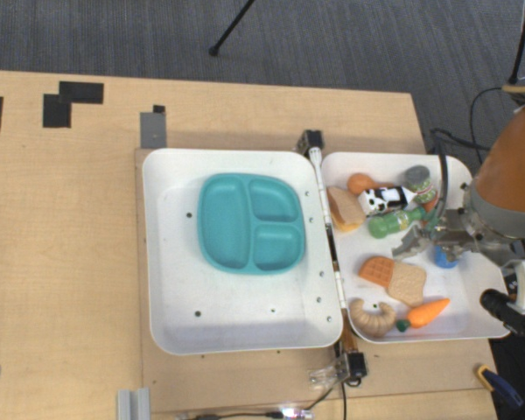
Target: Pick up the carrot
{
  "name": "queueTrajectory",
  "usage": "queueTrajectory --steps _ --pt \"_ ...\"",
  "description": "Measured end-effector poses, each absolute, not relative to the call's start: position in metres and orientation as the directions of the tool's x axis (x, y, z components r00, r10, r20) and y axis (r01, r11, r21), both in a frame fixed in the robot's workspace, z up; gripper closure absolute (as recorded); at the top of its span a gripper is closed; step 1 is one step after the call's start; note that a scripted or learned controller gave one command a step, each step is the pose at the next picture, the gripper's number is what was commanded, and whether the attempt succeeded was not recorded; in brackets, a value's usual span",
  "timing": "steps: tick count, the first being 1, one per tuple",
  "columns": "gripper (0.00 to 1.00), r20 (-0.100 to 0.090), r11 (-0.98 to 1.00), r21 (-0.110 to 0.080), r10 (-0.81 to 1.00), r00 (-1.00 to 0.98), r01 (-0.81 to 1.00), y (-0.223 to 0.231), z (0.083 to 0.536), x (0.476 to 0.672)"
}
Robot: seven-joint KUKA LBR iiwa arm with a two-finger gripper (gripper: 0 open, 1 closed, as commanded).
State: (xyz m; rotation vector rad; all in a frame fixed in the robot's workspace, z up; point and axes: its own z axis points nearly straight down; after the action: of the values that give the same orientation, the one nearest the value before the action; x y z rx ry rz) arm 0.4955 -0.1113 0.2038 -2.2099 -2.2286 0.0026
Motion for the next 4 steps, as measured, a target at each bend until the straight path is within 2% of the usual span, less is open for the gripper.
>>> queueTrajectory --steps 1,2,3,4 --pt "0.00 0.001 0.171 -0.005 0.985 -0.171 0.985 -0.185 0.132 0.487" --pt "0.00 -0.005 0.491 0.008 0.871 -0.491 0.871 -0.171 0.091 0.493" --pt "1.00 -0.014 0.493 0.019 0.870 -0.493 0.870 -0.170 0.100 0.498" --pt "0.00 -0.012 0.492 0.018 0.870 -0.492 0.870 -0.170 0.100 0.498"
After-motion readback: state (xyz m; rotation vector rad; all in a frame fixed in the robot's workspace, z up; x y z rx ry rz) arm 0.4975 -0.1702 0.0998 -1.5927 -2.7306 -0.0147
